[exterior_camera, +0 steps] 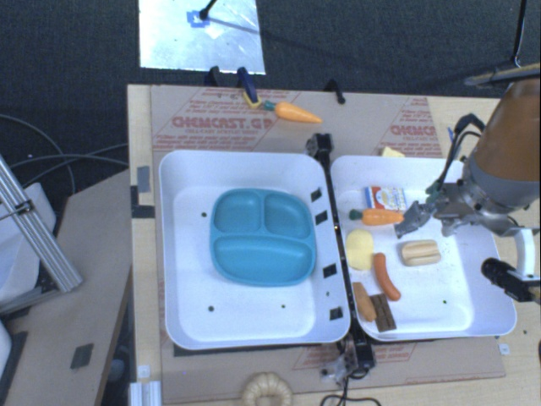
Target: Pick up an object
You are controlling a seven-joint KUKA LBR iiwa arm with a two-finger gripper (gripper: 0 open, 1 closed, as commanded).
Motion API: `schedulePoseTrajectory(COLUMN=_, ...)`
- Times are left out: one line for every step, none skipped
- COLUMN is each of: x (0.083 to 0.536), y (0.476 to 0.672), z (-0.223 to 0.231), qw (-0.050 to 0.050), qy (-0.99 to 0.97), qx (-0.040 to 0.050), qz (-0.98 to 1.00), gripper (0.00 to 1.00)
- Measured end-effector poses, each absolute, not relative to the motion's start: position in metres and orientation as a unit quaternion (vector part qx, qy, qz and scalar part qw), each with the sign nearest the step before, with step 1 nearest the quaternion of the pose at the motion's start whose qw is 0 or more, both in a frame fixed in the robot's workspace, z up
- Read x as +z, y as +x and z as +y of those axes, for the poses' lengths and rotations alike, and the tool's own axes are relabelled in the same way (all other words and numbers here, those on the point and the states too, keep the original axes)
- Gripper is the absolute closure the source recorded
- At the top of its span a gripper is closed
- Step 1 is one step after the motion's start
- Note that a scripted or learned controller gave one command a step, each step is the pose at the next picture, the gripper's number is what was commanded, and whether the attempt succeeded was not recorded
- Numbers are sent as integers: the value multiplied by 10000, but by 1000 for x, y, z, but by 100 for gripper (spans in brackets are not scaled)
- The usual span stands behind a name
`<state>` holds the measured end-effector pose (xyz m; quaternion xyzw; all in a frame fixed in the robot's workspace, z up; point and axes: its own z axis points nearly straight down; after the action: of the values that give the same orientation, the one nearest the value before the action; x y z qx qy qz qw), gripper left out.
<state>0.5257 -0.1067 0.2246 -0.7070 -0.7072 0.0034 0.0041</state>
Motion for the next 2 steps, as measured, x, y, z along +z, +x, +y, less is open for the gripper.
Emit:
schedulePoseTrajectory(x=230, y=528, z=-107, qw=-7, qy=-7061, qx=-5, qz=-7081, gripper=0)
schedulePoseTrajectory(x=187, y=532, z=-102, qw=13, qy=-7067, qx=6, qz=-7076, gripper=0)
